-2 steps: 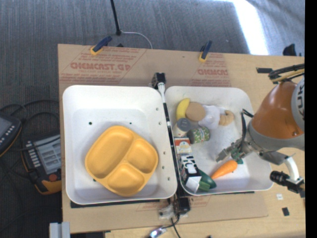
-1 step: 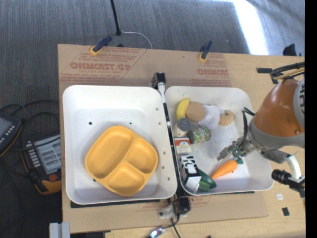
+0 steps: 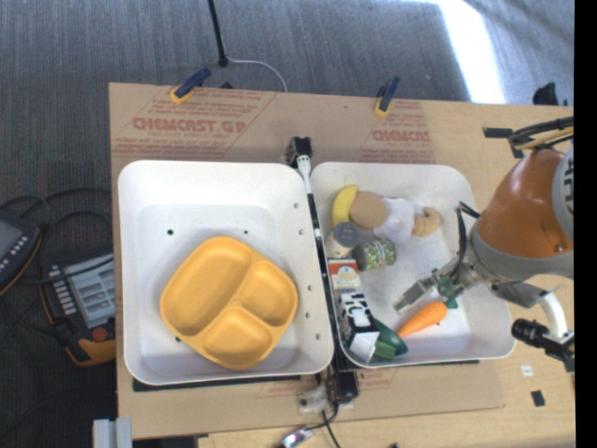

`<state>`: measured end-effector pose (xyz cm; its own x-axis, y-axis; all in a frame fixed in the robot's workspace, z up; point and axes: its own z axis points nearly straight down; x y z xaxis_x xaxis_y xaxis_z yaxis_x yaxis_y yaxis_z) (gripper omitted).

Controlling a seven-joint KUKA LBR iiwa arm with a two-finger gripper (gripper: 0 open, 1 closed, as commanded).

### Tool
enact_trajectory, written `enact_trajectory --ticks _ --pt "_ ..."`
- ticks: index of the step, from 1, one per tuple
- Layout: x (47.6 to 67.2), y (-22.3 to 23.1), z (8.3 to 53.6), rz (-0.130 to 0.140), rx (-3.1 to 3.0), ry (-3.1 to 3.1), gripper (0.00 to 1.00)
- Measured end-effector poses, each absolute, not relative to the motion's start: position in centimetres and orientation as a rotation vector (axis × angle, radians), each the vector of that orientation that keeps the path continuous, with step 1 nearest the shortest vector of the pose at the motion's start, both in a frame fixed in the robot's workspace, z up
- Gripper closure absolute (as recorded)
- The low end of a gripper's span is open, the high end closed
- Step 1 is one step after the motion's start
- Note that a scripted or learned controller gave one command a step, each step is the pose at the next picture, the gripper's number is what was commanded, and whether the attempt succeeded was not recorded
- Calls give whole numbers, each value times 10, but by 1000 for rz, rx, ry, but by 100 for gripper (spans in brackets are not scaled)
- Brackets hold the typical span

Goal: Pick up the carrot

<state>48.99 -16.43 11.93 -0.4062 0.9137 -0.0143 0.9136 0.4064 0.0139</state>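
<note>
Now the carrot (image 3: 423, 319) lies just below the gripper (image 3: 424, 290), pointing lower-left; its fingers look spread, holding nothing.

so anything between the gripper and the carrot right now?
Nothing visible. The gripper sits just above the carrot in the right bin, right by its leafy end. The nearest clutter, a green item and a carton, lies to the carrot's left.
</note>
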Motion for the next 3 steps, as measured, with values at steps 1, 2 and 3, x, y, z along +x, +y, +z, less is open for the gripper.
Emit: enact_trajectory --ticks 1,2,3 --pt "487 -173 89 4 1404 2803 0" --pt "489 -173 100 6 1401 2797 100" --pt "484 -99 168 1 1285 2866 100"
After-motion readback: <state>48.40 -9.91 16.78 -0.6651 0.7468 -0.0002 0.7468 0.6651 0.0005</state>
